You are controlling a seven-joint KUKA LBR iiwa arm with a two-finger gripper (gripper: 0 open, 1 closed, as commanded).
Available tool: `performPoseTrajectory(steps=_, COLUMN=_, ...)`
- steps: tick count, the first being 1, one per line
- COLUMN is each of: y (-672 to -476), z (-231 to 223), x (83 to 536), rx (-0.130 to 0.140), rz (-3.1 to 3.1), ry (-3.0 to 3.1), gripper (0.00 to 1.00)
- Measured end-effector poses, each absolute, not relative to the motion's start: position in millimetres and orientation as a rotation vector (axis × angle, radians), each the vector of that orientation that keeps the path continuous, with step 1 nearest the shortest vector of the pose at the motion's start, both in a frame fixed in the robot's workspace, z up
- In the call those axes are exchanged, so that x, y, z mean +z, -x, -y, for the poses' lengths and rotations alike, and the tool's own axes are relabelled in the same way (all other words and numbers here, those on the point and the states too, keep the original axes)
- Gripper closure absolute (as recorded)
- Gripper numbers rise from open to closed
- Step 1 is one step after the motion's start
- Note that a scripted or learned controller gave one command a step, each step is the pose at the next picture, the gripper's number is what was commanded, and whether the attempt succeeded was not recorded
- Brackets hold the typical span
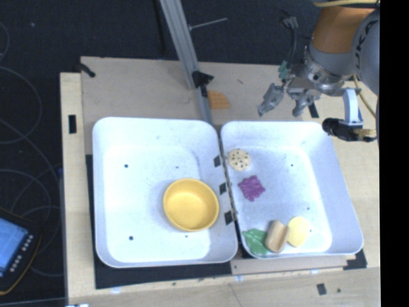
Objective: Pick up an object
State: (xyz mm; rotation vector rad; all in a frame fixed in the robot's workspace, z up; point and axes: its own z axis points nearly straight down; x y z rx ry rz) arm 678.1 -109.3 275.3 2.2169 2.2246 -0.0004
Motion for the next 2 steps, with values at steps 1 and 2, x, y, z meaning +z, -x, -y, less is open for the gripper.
performPoseTrajectory(steps=1, y=-678.0, z=110, x=275, rx=-0.002, rz=-2.224, ry=-2.216, gripper=0.0)
performPoseTrajectory(steps=2, y=-682.0, z=106, x=215, rx=-0.007, rz=-2.227, ry=-2.217, gripper=0.0)
